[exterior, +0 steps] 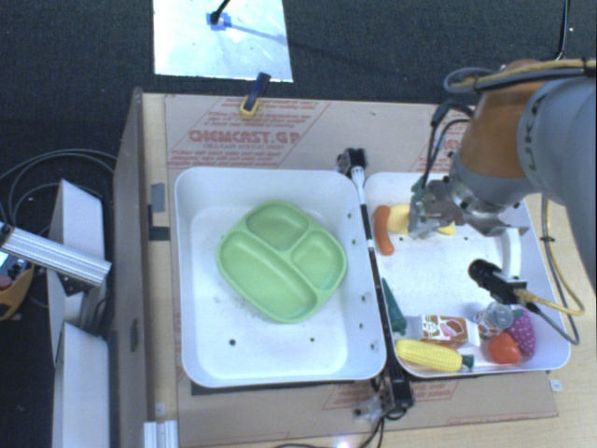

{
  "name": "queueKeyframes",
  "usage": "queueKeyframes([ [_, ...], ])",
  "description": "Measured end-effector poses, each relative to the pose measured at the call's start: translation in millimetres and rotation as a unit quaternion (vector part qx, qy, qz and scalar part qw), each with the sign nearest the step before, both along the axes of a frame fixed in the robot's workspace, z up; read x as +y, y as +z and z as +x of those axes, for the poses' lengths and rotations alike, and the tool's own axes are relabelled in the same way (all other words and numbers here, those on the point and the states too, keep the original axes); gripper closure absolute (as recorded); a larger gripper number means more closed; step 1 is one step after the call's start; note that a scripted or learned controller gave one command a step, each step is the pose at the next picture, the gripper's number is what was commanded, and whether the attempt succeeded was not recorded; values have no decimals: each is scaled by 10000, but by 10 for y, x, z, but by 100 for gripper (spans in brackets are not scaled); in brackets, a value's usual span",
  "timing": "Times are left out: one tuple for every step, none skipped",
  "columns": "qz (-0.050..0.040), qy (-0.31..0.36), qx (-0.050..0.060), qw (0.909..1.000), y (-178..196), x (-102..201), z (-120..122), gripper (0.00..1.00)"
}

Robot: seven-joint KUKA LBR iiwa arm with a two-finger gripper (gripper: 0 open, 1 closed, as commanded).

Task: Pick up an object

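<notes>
I have the arm (522, 138) reaching in from the right, with the gripper (424, 217) low over the far left part of the right bin (438, 278). From this angle I cannot tell whether the jaws are apart or together, and I see nothing that I could call held.

Nearest to the gripper is a yellow piece (399, 218); it lies just to the gripper's left and seems to touch it, though the wrist hides that spot. A carrot (382, 230) lies beside the yellow piece, along the bin's left wall.

The other loose things sit along the near edge of the same bin, well apart from the gripper. A corn cob (429, 355) lies flat at the near left. A red and white packet (444, 329) sits just behind it. A tomato (504, 348) and purple grapes (524, 332) are close together towards the near right corner. A dark green piece (392, 308) lies against the left wall, between the carrot and the corn cob; I cannot tell what it is.

The left bin (205, 343) holds a green divided plate (280, 259), lying flat near its middle. Both bins stand side by side on printed cardboard (270, 129).
</notes>
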State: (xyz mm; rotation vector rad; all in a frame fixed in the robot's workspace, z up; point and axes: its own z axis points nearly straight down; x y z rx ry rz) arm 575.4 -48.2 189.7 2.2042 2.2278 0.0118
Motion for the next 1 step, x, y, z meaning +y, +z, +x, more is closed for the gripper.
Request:
queueKeyframes([
  [0, -30, 44, 10000, -53, 40, -16, 100],
])
